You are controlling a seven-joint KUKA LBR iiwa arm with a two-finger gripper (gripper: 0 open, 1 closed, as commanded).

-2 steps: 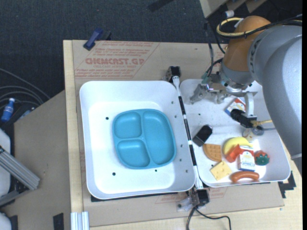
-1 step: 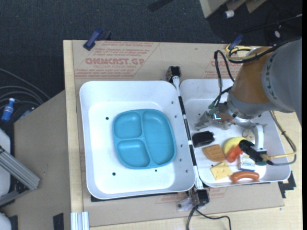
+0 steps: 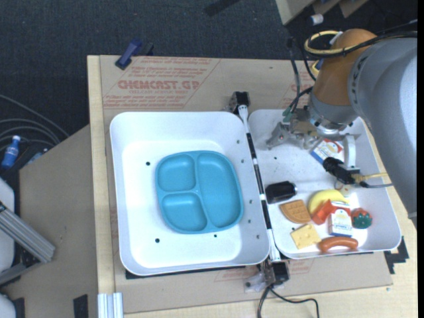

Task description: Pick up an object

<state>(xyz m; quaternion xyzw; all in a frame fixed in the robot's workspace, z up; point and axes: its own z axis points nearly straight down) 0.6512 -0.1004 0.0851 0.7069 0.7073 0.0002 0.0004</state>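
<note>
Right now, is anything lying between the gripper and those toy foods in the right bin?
Nothing visible blocks it. The gripper hangs over the far end of the right bin; bare white floor separates it from the black object and the toy foods nearer the camera.

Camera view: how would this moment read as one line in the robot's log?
arm: over right bin | tool: above bin's far end, grip unclear | toy food: clustered at near end | blue plate: in left bin

The things to pick lie in the right bin (image 3: 391,234) — a black block (image 3: 279,191) by its left wall, a cookie (image 3: 295,210), a cheese square (image 3: 304,236), a sausage (image 3: 338,244), a yellow lemon (image 3: 326,197), a small carton (image 3: 341,222) — all clustered close together.
</note>
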